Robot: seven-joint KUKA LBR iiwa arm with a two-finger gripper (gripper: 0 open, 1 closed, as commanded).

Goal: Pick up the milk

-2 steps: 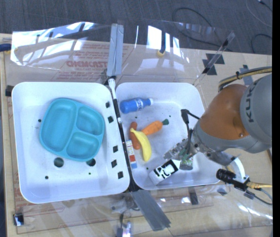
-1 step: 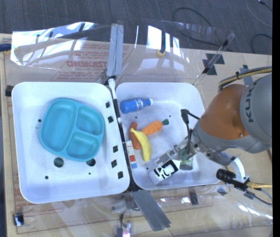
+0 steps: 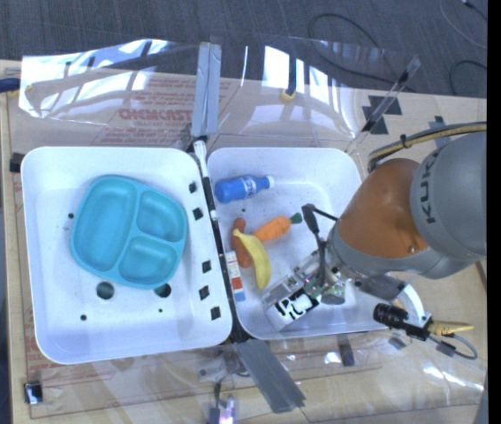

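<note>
The bench (image 3: pixel 73 95), covered in brown printed board under clear plastic sheeting, carries two shallow white plastic bins side by side. The left bin (image 3: pixel 47 316) holds a turquoise three-compartment plastic plate (image 3: pixel 130 230), lying flat and a little left of the bin's middle. The grey robot arm with its orange band (image 3: pixel 409 215) reaches in from the right and hangs over the right bin (image 3: pixel 321 166), covering that bin's right half. Its claw (image 3: pixel 307 291) sits low near the bin's front edge — whether it is released or clenched cannot be told from this angle. Just under the claw lies a small white carton with black markings, the milk (image 3: pixel 296 306), on the bin floor near the front wall; nothing shows it gripped. Near the bin's back wall lies a blue bottle with a white cap (image 3: pixel 243 187), on its side. A yellow banana (image 3: pixel 257 259) lies near the dividing wall, touching a reddish sausage-shaped toy (image 3: pixel 242 249), and a small orange carrot (image 3: pixel 274 230) lies just right of them.
</note>
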